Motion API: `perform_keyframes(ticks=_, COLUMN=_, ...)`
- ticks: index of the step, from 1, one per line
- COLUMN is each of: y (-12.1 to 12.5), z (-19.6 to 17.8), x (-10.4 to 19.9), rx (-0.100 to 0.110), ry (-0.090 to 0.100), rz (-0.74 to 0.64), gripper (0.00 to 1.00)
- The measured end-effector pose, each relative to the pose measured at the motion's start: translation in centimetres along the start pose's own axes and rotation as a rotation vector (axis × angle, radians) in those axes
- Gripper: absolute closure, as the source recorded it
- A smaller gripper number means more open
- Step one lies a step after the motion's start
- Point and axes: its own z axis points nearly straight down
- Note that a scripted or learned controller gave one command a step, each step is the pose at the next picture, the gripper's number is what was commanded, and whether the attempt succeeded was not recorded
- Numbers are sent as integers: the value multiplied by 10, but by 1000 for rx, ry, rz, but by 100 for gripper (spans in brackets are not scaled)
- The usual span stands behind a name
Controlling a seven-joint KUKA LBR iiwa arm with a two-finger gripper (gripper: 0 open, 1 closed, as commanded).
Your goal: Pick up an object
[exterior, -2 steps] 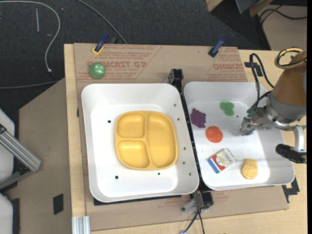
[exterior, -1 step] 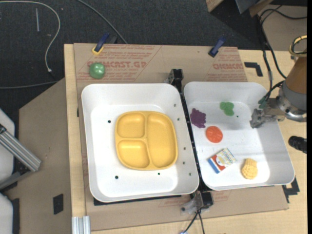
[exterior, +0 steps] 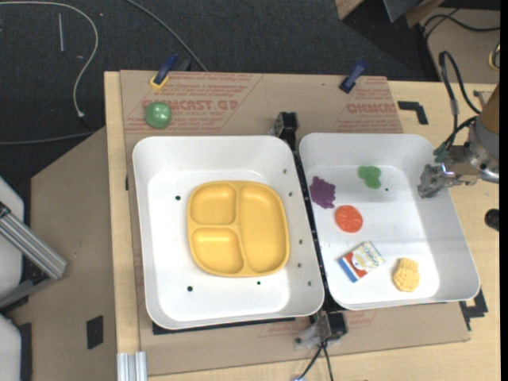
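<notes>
The right bin (exterior: 444,236) holds several small objects: a purple grape bunch (exterior: 322,190), a green leafy piece (exterior: 369,175), a red round piece (exterior: 348,218), a small white, blue and red carton (exterior: 362,260) and a yellow lumpy piece (exterior: 406,275). My gripper (exterior: 435,180) hangs over the right bin's far right edge, to the right of the green piece and apart from every object. Nothing shows between its tips.
The left bin (exterior: 159,213) holds a yellow three-compartment plate (exterior: 238,227). A green ball (exterior: 158,115) lies on the cardboard behind the left bin. Two clamps (exterior: 352,78) hold the board's far edge. Cables run at the right.
</notes>
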Motion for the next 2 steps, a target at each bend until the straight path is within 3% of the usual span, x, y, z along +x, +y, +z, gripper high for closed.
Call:
perform_keyframes(ticks=1, y=8, z=-47, x=-4, rx=-1, ry=0, rz=-1, gripper=100)
perform_keyframes(ticks=2, y=6, z=-44, x=42, rx=8, ry=4, rz=-3, gripper=100)
